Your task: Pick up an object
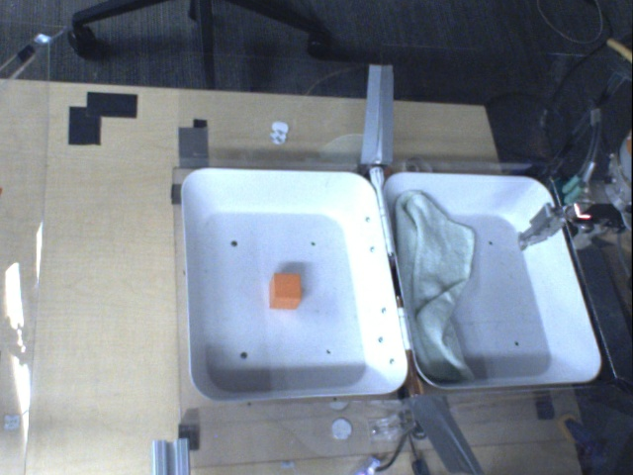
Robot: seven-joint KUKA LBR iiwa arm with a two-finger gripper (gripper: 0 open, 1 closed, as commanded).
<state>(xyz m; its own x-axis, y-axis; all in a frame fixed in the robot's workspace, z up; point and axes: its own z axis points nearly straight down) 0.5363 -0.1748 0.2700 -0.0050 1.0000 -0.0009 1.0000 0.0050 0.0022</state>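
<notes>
A small orange cube (286,291) sits on the floor of the left bin (213,265), slightly left of its middle. A crumpled pale grey-green cloth (435,277) lies along the left side of the right bin (524,344), from the back wall to the front corner. My gripper (543,227) hovers at the right bin's upper right rim, well apart from the cloth and far from the cube. Nothing shows in it.
A metal divider post (379,117) stands at the back between the two bins. Cables and arm hardware (593,181) crowd the right edge. The wooden bench (89,295) stretches to the left of the bins, with black markers (99,115) at its back.
</notes>
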